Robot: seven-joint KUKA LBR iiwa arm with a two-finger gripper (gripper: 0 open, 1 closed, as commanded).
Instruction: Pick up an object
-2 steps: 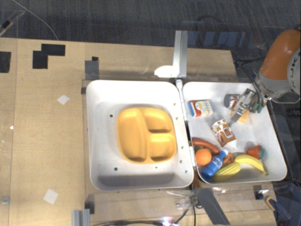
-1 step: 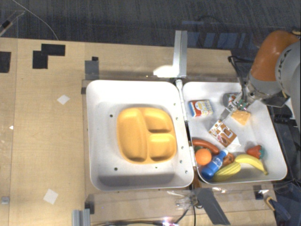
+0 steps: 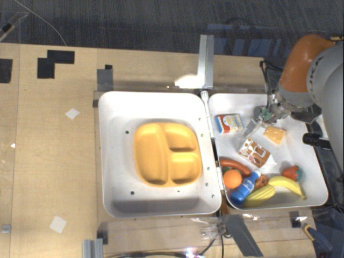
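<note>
camera view: gripper [image 3: 267, 113], fingers' state unclear, hovers just beside cheese wedge [image 3: 274, 135].

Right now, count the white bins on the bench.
2: the left bin holds a yellow tray; the right bin holds the small items, beneath the gripper.

No legible text or labels.
</note>
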